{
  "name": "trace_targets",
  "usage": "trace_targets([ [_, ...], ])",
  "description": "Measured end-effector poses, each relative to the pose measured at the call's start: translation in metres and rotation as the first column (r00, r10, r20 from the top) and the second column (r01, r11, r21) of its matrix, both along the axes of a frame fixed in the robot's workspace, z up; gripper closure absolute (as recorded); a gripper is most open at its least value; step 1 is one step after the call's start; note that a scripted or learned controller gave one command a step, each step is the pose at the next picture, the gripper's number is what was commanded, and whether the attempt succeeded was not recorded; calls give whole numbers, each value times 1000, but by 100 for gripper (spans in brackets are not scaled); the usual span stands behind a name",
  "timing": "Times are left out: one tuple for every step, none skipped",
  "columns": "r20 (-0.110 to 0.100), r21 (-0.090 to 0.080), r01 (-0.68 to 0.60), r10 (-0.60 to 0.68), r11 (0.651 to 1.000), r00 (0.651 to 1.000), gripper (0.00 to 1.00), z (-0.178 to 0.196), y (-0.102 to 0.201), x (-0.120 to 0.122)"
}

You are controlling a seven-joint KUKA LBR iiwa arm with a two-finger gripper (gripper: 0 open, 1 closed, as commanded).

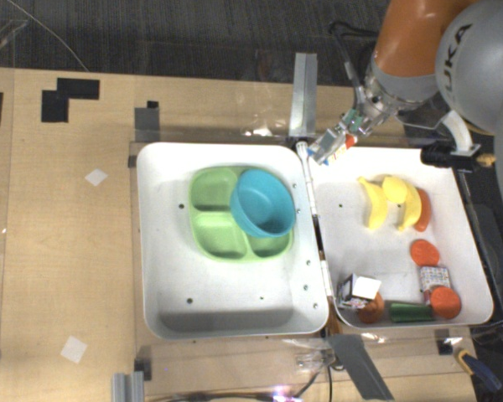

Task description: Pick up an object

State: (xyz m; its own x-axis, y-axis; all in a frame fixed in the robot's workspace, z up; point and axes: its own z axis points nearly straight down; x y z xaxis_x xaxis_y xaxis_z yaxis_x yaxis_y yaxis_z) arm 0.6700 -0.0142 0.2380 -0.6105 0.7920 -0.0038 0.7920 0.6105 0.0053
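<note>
A pale wooden bench (59,249) carries two shallow white bins side by side, with dark floor beyond its far edge. The left bin (163,308) holds a green divided plate (218,224) with a blue bowl (264,201) sitting tilted on its right half. The right bin (344,216) holds the loose items: yellow bananas (392,201) toward its far side, an orange-capped bottle (434,281) along the right wall, a green piece (409,311) and a small white-topped block (362,291) against the near wall. The grey arm (453,40) reaches in from the right, and its tool (329,147) hangs low over the far left corner of the right bin, just above the shared rim. Whether the tool is spread or closed I cannot tell; nothing shows in it. It sits well apart from the bananas, so it looks to me poised for a descent, not a grasp, with any object yet to be lifted
</note>
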Motion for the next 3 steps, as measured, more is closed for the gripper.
trace_targets([
  [2, 0, -143, 143, 990, 990, 100, 12, 43, -2],
  [10, -3, -147, 147, 989, 989, 100, 24, 43, 0],
  [-3, 1, 117, -117, 993, 993, 100, 5, 81, -57],
])
